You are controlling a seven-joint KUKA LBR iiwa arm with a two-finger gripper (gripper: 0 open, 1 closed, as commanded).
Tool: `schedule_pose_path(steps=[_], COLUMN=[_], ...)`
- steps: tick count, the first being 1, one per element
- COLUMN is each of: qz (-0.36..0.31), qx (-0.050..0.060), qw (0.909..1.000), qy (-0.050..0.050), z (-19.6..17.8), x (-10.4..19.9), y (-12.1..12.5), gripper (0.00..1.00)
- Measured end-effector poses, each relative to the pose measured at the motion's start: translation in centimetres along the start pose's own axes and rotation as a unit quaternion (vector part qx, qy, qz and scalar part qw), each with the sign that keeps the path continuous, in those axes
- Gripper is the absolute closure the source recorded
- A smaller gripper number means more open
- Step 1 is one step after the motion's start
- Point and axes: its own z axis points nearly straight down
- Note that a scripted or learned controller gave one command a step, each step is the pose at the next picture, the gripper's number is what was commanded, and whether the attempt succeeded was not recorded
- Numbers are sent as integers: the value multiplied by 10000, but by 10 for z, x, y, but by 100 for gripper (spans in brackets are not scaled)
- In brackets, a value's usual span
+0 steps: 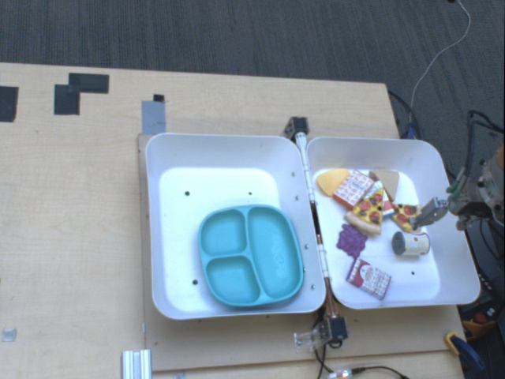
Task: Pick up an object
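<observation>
The right bin (450,181) holds several toy foods. A yellow piece (331,181) and a red-and-white box (356,187) lie at the back. A pizza slice (369,208) lies in the middle, with a smaller slice (405,215) to its right. A purple grape bunch (351,239), a small grey-and-cream can (412,244) and a red packet (369,278) lie nearer the front. My gripper (431,211) reaches in from the right edge, low over the bin, just above and right of the can and beside the smaller slice. I see nothing held in it.
The left bin (170,212) holds a blue three-compartment plate (251,254). A metal divider (309,204) runs between the bins. Cables hang at the right, beyond the bench. The wooden bench top (71,227) stretches away to the left.
</observation>
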Motion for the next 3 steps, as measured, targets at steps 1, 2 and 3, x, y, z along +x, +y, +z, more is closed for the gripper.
schedule_pose_path(steps=[1, 2, 3], qz=[5, 4, 2], qx=[-6, -22, -21], qw=[10000, 10000, 10000], qy=[3, -3, -2], z=[125, 114, 114], x=[-14, -14, -14], y=[-12, -10, -10], gripper=[0, 100, 0])
